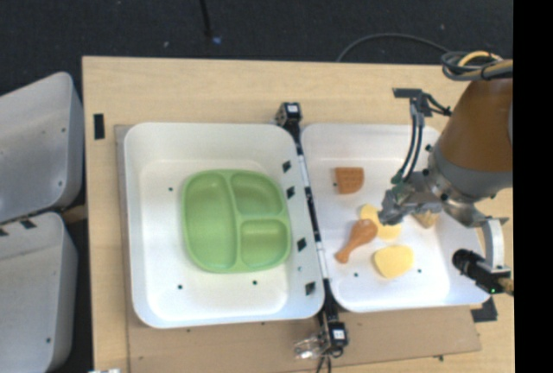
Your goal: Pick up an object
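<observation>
I see the pincer low in the right bin, over a small yellow piece beside the toy drumstick; I cannot tell its state. A yellow chip-shaped toy lies just below, a brown bread-like block above. The green divided plate sits in the left bin.

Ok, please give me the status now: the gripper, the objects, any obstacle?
Gripper low in right bin, over small yellow piece. Drumstick, brown piece, yellow piece lie close by. Green divided plate in left bin.
</observation>
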`<act>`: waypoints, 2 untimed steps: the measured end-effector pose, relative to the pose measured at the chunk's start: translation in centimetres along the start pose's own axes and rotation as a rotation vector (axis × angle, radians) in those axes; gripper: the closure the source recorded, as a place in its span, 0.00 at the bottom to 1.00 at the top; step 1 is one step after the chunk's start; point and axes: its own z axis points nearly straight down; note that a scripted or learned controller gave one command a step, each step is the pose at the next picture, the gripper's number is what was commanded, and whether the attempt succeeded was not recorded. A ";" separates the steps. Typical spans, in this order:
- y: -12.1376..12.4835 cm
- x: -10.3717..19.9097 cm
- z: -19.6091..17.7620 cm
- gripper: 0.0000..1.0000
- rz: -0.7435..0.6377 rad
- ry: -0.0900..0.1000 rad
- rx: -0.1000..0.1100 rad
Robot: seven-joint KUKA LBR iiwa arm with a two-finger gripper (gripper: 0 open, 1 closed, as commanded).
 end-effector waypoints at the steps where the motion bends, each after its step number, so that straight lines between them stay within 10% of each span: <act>1: -0.5 0.5 -5.9 1.00 -0.001 0.000 -0.001; 2: -0.3 0.4 -8.6 1.00 -0.001 0.001 0.002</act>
